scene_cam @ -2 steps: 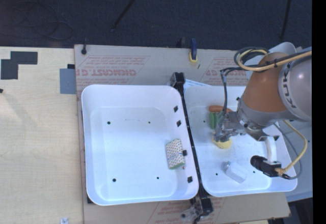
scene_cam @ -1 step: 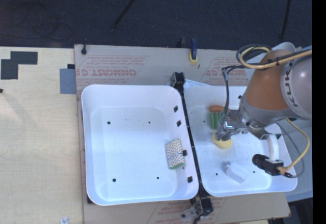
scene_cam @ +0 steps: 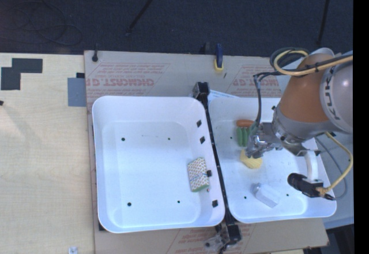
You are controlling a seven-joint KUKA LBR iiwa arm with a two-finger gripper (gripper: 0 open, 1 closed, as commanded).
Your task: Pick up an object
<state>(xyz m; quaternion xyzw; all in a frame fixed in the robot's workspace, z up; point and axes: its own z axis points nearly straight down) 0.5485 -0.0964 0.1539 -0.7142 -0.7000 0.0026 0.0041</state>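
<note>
Yellow object (scene_cam: pixel 251 161) lies in the right bin (scene_cam: pixel 239 204), on the floor of its left half, roughly midway between the far and near walls. It is small, rounded and lumpy. No clear long axis can be made out.

Gripper (scene_cam: pixel 256 146): low over the same bin, on the arm that comes in from the view's right. It stands just beside the yellow object, on that object's far side. The 2 look to be touching or all but touching, though contact cannot be confirmed. Whether the gripper is open or closed cannot be told, as the wrist masks it. Nothing is seen held.

Governing relation: from the gripper, the yellow object lies toward the near wall of the bin, its far edge partly tucked beneath the gripper. In my judgement the coming move calls for a slight shift toward the near wall before closing, with little sideways travel.

Other contents, right bin:
- 1 green object (scene_cam: pixel 242 136), long axis running far to near, just left of the gripper.
- 1 orange object (scene_cam: pixel 244 123), lying crosswise at the green one's far end.
- 1 pale block (scene_cam: pixel 267 195), nearer the front wall, apart from the yellow object.

Left bin (scene_cam: pixel 144 172): 1 patterned block (scene_cam: pixel 198 174) close to its right wall, well apart from the gripper.

Risk, as judged: the green object sits close enough to be nudged or caught instead. Task not yet done.
</note>
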